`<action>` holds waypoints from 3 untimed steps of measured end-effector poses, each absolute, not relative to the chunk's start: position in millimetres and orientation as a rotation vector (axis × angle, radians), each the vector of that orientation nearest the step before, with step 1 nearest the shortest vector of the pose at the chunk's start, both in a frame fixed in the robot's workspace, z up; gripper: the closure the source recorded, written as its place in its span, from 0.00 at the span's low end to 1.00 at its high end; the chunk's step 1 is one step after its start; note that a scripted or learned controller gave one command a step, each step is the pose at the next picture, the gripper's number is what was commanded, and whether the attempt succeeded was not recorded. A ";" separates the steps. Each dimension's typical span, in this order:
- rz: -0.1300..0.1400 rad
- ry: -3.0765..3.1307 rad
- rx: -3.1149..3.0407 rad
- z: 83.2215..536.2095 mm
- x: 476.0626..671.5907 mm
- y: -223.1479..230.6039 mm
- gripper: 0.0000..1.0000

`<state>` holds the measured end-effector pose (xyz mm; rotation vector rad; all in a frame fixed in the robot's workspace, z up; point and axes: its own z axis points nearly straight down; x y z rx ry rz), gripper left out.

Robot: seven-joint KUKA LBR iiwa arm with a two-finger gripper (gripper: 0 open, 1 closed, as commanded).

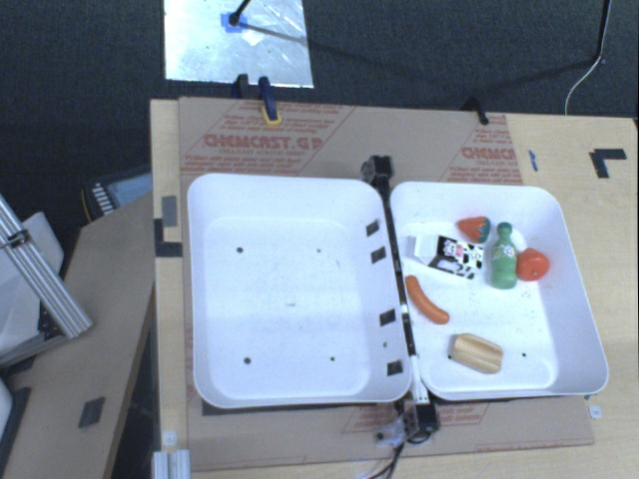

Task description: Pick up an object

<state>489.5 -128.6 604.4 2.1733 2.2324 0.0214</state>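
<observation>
Overhead, the counter carries two shallow white bins side by side on a sheet of printed cardboard. All the loose things lie in the right bin. A green bottle stands near its far side, with a red tomato-like ball just beside it on the right and an orange-red piece with a teal tip just to its left. A small black-and-white carton lies next to the bottle, toward the divider between the bins. Nearer the camera, an orange sausage-shaped toy lies at a slant close to the divider, and a tan bread-like block sits near the front wall. The left bin has bare white floor with a few dark dots. The end effector's state cannot be told. A shiny metal plate lies on the dark floor beyond the counter.
</observation>
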 end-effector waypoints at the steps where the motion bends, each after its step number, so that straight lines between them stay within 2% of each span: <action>1: 0.024 2.233 2.167 615.9 489.7 -128.8 1.00; 3: 0.030 2.233 2.157 638.8 490.1 -128.9 1.00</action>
